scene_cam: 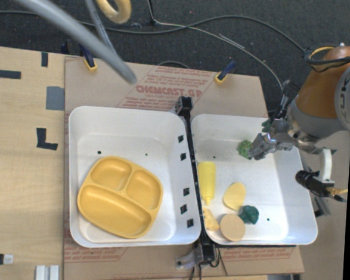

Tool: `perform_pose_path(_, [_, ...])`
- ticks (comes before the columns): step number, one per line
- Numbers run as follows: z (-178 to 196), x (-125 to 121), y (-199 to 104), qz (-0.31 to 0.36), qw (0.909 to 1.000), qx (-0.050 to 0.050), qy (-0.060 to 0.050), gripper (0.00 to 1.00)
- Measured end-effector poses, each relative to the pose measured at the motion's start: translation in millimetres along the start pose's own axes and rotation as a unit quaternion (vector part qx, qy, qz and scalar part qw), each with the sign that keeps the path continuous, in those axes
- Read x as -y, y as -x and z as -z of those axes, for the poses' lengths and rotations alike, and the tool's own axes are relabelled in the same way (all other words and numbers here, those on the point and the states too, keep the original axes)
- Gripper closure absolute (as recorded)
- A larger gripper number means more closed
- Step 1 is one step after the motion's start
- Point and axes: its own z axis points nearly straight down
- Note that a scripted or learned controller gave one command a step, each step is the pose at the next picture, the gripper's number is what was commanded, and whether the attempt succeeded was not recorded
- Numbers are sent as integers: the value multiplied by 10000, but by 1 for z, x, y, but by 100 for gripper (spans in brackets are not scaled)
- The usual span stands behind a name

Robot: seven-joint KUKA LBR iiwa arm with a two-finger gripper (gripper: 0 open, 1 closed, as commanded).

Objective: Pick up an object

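Note:
My gripper (pixel 257 148) reaches in from the right, low over the back of the right bin (pixel 291 192). Its tip touches a small light-green leafy piece (pixel 243 149), which sits just left of it. Nearer the front of the same bin lie a yellow cylinder (pixel 206 180), a pale yellow oval slice (pixel 234 195), a tan round disc (pixel 233 227), a dark green lump (pixel 250 214) and a small pale scrap (pixel 209 219). In the left bin (pixel 80 130) rests a yellow divided plate (pixel 120 196).
A black divider strip (pixel 185 161) runs between the two bins. Both bins sit on a cardboard sheet (pixel 160 90) clamped at the back by two clips (pixel 89 63). Cables (pixel 241 45) trail over the dark floor behind. A grey hose (pixel 64 21) crosses the top left.

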Motion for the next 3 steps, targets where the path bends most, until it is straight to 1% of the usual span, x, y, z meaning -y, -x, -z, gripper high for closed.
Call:
perform_pose_path(1, [50, -2, 0, -3, 10000, 2, -1, 100])
perform_pose_path(2, [32, -5, -55, 17, 10000, -11, -32, 100])
perform_pose_path(3, [19, -20, -112, 18, 10000, -10, -35, 100])
